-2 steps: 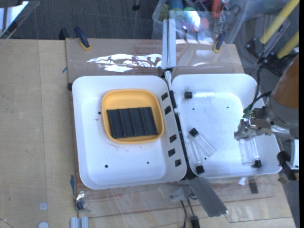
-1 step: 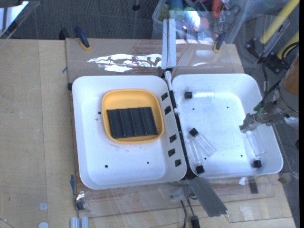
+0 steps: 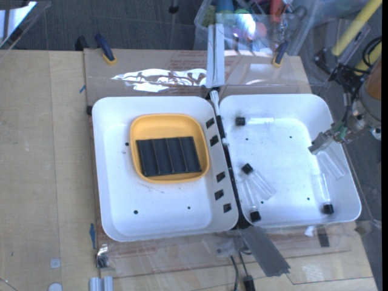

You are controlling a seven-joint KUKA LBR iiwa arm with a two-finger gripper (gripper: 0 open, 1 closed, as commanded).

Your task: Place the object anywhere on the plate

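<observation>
A yellow plate [image 3: 140, 130] lies in the left bin [image 3: 115, 205]. On it rests a flat black ridged block [image 3: 168, 156] that covers most of the plate's floor. My gripper [image 3: 320, 143] hangs over the right rim of the right bin [image 3: 285, 156], far from the plate. Just below it lies a clear tube [image 3: 333, 163]; I see nothing in its grasp.
Several clear tubes with black caps lie in the right bin, among them one at the back [image 3: 254, 121], one at the left [image 3: 259, 185] and one at the front right [image 3: 322, 191]. A ridge with black clips [image 3: 219, 162] divides the bins. A clear box of clutter [image 3: 260, 11] stands behind.
</observation>
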